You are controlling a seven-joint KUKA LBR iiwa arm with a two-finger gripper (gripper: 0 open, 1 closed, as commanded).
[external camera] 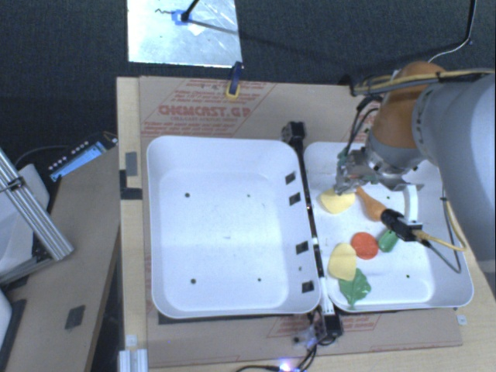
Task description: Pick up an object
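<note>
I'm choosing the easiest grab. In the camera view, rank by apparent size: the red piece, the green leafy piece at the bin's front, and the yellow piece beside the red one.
1. yellow piece
2. green leafy piece, close to the yellow; unsure
3. red piece

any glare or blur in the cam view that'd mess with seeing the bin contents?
Camera view: glare on the foil sheet at top, none on the bins; right bin is evenly lit with soft shadows; toys are soft-edged yet distinct; the end effector over the yellow piece is blurry.
</note>
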